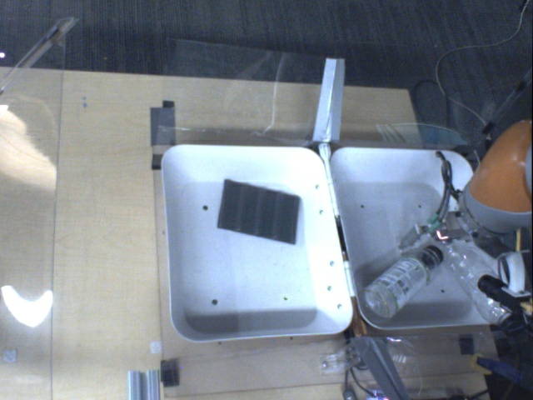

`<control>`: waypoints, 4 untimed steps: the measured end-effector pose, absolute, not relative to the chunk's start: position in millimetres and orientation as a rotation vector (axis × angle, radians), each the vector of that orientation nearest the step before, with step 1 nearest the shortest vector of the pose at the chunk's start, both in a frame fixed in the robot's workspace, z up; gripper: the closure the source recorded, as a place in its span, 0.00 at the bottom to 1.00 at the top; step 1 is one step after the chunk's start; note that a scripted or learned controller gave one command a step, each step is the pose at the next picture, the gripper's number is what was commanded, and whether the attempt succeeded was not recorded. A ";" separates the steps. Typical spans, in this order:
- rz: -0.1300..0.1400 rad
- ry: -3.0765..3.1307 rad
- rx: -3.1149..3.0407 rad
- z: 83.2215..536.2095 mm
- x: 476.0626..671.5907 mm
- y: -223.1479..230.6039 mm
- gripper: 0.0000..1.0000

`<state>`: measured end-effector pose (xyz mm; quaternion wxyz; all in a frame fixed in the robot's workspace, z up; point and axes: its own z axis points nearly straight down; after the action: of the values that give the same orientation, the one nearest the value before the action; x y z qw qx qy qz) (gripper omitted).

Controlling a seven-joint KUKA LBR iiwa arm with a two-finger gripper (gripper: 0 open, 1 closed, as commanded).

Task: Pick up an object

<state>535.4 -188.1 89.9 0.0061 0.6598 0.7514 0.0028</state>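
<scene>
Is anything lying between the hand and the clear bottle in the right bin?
Nothing visible does. The bottle lies on its side on bare bin floor, cap end toward the hand, which hangs close above that end. The dark pad lies in the left bin.

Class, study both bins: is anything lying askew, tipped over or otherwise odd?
Yes. In the right bin, a clear plastic bottle lies tipped on its side, diagonal. In the left bin, the dark flat pad sits slightly skewed to the walls.
</scene>
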 end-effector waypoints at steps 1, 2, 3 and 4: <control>0.019 2.347 2.055 103.1 539.8 -187.1 1.00; 0.008 2.339 2.085 191.1 640.4 -135.2 1.00; 0.007 2.339 2.085 190.9 640.2 -135.6 0.00; 0.003 2.325 2.106 127.0 575.5 -191.5 0.00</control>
<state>575.5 -191.5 127.0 0.0021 0.6714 0.7411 0.0010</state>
